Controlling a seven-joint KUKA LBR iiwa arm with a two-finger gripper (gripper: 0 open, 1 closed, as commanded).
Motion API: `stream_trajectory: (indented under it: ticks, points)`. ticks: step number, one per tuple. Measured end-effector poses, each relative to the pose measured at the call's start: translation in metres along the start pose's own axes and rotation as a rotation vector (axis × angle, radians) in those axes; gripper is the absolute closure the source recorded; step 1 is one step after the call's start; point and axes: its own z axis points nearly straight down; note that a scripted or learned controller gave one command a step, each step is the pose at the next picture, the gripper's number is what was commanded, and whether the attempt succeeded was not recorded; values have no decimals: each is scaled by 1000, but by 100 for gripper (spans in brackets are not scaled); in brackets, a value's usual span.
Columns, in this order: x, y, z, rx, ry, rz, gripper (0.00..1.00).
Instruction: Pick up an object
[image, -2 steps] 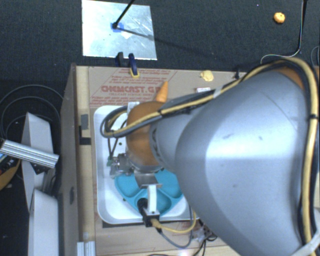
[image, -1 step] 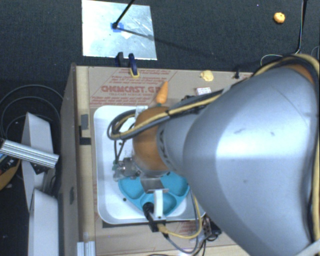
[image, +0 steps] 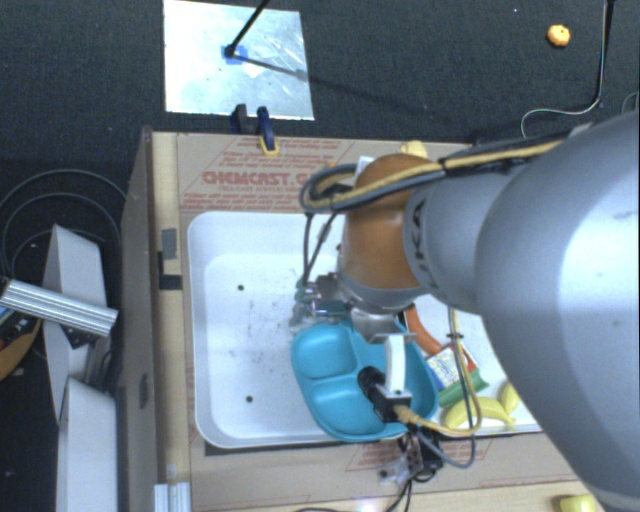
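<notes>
A blue two-compartment dish (image: 335, 380) is at the right end of the left white bin (image: 235, 340), and its lower edge overlaps the bin's front rim. My gripper (image: 312, 303) is right at the dish's upper left edge, below the orange wrist band. The arm hides where the gripper and dish meet, so I cannot tell whether it has hold of the dish. The arm covers most of the right bin.
A yellow banana (image: 482, 410), a green and blue packet (image: 452, 378) and an orange strip (image: 424, 335) show in the right bin beside the arm. Dark specks mark the left bin's floor. A cardboard wall (image: 250, 175) stands behind the bins.
</notes>
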Motion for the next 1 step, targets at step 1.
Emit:
stream_trajectory:
  ticks: [1]
  points:
    - [-38, -1, -28, 0, -6, 0, 0]
